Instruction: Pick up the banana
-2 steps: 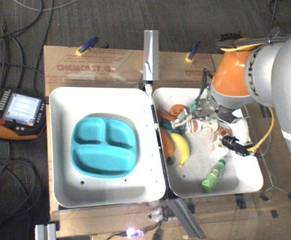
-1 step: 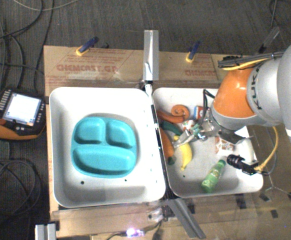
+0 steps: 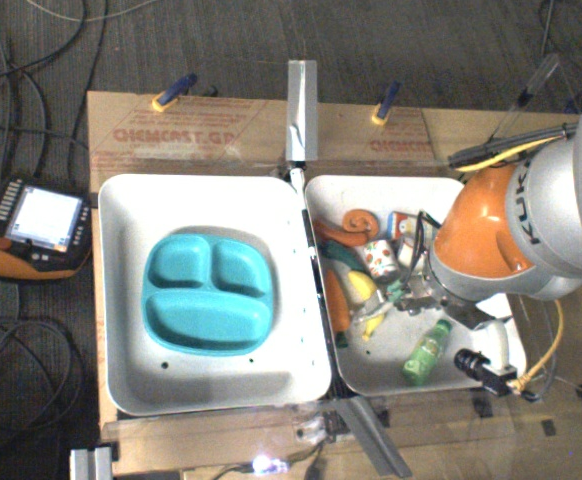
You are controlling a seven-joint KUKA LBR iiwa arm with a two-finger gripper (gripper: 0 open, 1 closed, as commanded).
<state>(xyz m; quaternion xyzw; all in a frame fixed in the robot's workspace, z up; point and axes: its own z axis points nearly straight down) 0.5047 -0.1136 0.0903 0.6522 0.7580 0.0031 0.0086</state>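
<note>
The left bin (image 3: 121, 298) holds a turquoise divided plate (image 3: 211, 290), lying flat near its middle with three compartments facing up. The right bin (image 3: 371, 383) is crowded along its left side: an orange curled toy (image 3: 358, 226) sits near the top, a white die with red spots (image 3: 378, 258) just below it, a carrot (image 3: 337, 308) runs along the wall, and a green bottle (image 3: 427, 352) lies tilted toward the bottom. The banana (image 3: 359, 288) rests among them, between the carrot and the die. The arm (image 3: 516, 223) reaches in from the right, its gripper (image 3: 403, 290) low in the right bin, just beside the banana; whether it is spread or pressed together cannot be told.
</note>
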